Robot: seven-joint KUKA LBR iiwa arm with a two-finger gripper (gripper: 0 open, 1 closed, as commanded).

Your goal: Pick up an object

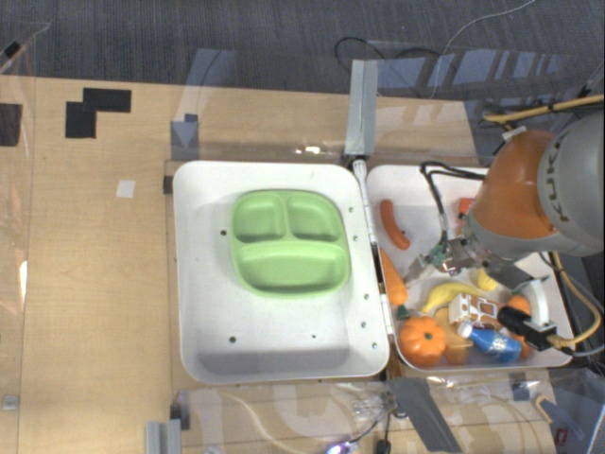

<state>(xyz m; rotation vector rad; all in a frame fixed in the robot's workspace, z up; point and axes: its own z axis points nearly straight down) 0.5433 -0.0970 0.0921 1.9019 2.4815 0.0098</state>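
Note:
The right bin (413, 174) holds several toy foods. A red sausage (395, 226) lies near its left wall, with an orange carrot (394, 282) below it. An orange pumpkin (423, 340) sits in the front left corner. Beside them are a yellow banana (441, 297), a small white carton (473, 306) and a blue item (493, 342). My gripper (452, 259) is low over the middle of this bin, just above the banana, under the grey and orange wrist (515, 197). The wrist hides part of the pile.
The left bin (203, 253) carries a green divided plate (288, 241). A metal divider post (361, 107) stands between the bins at the back. Black cables (435, 183) run along the arm over the right bin. Wooden bench top stretches to the left.

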